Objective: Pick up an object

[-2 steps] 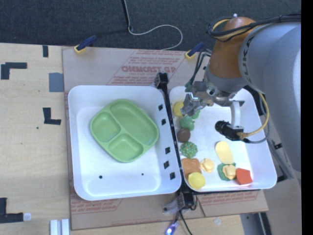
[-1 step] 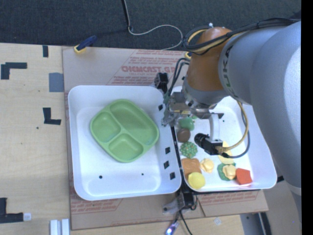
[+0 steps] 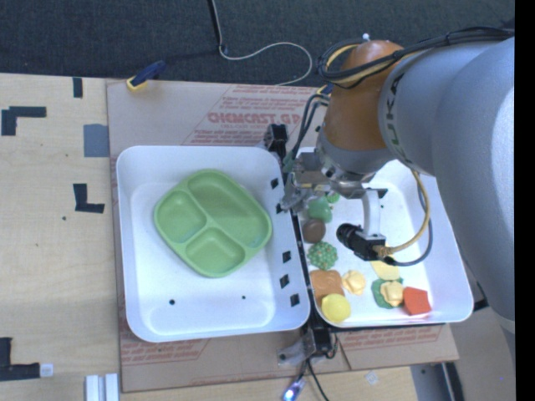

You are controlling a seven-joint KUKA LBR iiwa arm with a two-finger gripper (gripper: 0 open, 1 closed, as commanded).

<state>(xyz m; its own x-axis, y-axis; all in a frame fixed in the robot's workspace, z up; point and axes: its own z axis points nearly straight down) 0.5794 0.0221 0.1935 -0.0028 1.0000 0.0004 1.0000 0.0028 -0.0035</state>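
The grey arm (image 3: pixel 456 132), with its orange band (image 3: pixel 361 98), reaches in from the right and hangs over the far left part of the right bin (image 3: pixel 440 257), close to the wall it shares with the left bin (image 3: pixel 201 312); the end effector (image 3: pixel 311 199) sits low there, and whether it is released or clenched cannot be told from this slant; a small green piece (image 3: pixel 323 210) shows just beneath it, but contact cannot be made out; just nearer the camera lies a brown ball (image 3: pixel 315 230), then a knobbly green piece (image 3: pixel 323 255), a tan piece (image 3: pixel 326 281) and a yellow round piece (image 3: pixel 336 308), in a row along the bin's left wall; to their right lie a pale yellow piece (image 3: pixel 354 282), a yellow slice (image 3: pixel 385 269), a green-and-yellow piece (image 3: pixel 388 293) and an orange-red block (image 3: pixel 416 301), close together near the front rim; the left bin holds a green divided plate (image 3: pixel 213 221), lying flat; both bins rest on a cardboard sheet (image 3: pixel 242 119) on the wooden worktop (image 3: pixel 50 249).
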